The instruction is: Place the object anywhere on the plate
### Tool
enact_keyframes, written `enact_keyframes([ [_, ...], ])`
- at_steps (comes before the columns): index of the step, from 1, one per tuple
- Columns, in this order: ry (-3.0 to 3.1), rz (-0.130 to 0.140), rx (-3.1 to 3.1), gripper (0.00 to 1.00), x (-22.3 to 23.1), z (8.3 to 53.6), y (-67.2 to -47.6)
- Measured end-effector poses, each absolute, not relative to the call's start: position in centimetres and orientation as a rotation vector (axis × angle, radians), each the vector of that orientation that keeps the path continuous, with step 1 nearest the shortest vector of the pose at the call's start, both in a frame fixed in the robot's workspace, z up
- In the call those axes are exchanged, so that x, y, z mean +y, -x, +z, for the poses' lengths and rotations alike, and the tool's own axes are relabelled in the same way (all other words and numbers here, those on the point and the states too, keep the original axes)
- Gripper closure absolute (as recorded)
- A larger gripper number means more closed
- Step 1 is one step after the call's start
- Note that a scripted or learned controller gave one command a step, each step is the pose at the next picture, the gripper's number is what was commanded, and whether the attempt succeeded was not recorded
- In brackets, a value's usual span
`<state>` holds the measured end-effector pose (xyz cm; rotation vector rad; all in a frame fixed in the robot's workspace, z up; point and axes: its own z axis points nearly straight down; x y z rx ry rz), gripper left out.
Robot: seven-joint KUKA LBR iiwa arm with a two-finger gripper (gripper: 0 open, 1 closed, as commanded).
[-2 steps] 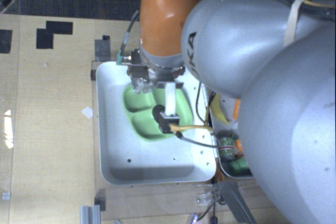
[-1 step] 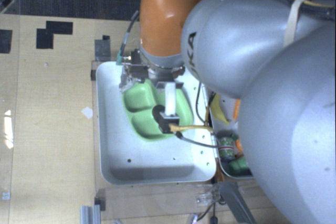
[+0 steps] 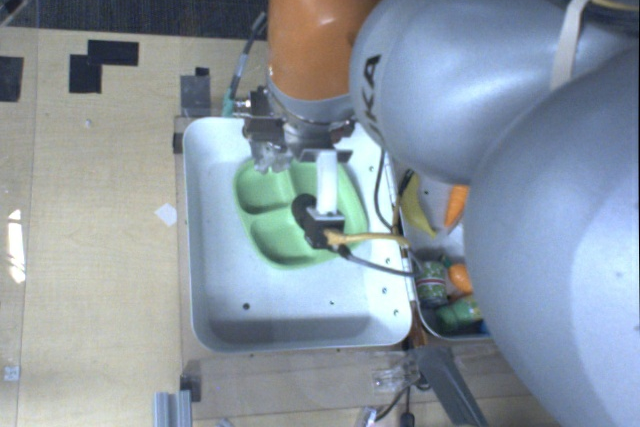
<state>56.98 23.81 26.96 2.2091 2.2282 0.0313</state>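
Note:
A light green plate (image 3: 268,220) with divided sections lies in the left white bin (image 3: 215,245), toward its upper middle. My gripper (image 3: 300,165) hangs right over the plate's upper right part, below the orange wrist band. The arm covers much of the plate's right side. Its fingers are hidden by the wrist hardware and a black cable fitting, and I see no object between them.
The right bin (image 3: 440,320) holds several items: a yellow banana (image 3: 412,205), an orange carrot-like piece (image 3: 455,205), a small can (image 3: 432,283) and a green object (image 3: 460,313). The big grey arm covers the view's right half. A wooden bench surrounds the bins.

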Motion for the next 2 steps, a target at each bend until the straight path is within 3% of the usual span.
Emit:
enact_keyframes([
  [1,-2.209,0.031,2.229,0.0,23.8,26.9,-57.0],
  [2,-2.202,0.038,2.233,1.0,23.9,28.1,-57.1],
])
